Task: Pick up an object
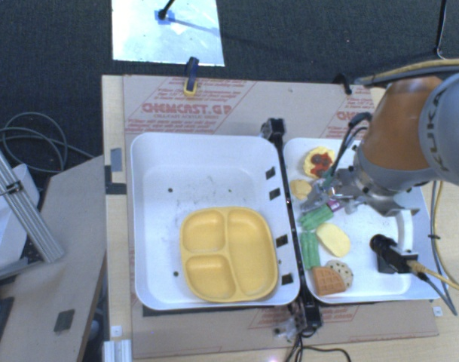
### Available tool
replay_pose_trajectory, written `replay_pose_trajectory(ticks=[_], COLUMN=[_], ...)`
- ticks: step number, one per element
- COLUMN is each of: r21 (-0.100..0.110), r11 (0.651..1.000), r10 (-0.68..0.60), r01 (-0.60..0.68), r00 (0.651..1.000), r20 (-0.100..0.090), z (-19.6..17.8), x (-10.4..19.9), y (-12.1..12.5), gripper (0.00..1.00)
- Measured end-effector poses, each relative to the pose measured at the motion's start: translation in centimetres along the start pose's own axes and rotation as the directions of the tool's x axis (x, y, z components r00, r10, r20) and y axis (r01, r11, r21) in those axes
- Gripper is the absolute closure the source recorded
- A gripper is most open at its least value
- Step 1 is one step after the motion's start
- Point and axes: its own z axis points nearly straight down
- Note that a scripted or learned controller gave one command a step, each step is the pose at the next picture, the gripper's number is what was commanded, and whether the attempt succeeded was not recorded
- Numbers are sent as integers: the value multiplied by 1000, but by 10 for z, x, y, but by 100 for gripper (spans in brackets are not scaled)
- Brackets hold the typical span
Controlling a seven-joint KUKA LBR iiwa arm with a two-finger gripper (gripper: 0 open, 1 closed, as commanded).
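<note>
While the arm (pixel 410 127) reaches in from the right, you see it bent low over the right bin (pixel 421 289), its grey and orange bulk covering that bin's upper half. The left bin (pixel 206 157) carries a yellow divided tray (pixel 229 253) set toward its near side. In the right bin, the toy food lies in a loose cluster along the left wall: a pizza slice (pixel 318 161) at the far end, a green pod-like piece (pixel 316 217) in the middle, a second green piece (pixel 310 249) beside the wall, a pale yellow slice (pixel 334 239) near them, and a waffle wedge (pixel 327 280) touching a cookie (pixel 341 272) at the near end. The gripper (pixel 325 194) sits just above the green pod-like piece; whether it is released or clenched you cannot tell. The step in hand appears to be the descent onto a target. The next move likely calls for a grip and a straight lift clear of the neighbours.
</note>
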Motion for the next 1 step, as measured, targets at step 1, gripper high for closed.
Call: replay_pose_trajectory(ticks=[1], r21=[2], r11=[1000], r10=[-1], r01=[1], r00=[1000], r20=[1], z=[4], x=[50], y=[-49], gripper=[0])
